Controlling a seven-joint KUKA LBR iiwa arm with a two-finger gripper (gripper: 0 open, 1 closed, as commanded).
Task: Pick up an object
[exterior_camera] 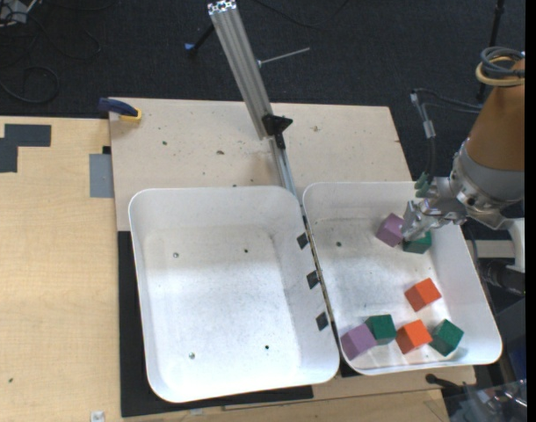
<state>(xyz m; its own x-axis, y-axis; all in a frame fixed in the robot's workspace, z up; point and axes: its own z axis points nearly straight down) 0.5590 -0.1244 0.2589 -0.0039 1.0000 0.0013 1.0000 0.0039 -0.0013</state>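
My gripper (419, 225) hangs over the upper right part of the right bin (356, 202), at the end of the grey and orange arm (495, 148). Directly beneath it lies a dark green block (418, 245), partly hidden by the gripper. A purple block (390, 229) lies touching or almost touching the gripper's left side. Lower in the same bin lie an orange block (422, 294), a green block (381, 326), a second purple block (358, 339), another orange block (414, 334) and a green block (446, 336).
The left bin (162, 236) sits beside the right one, with black clips (313, 279) along the shared rim. A slanted aluminium post (246, 69) rises behind the bins. A blue clamp (119, 108) lies at the bench's far left corner.
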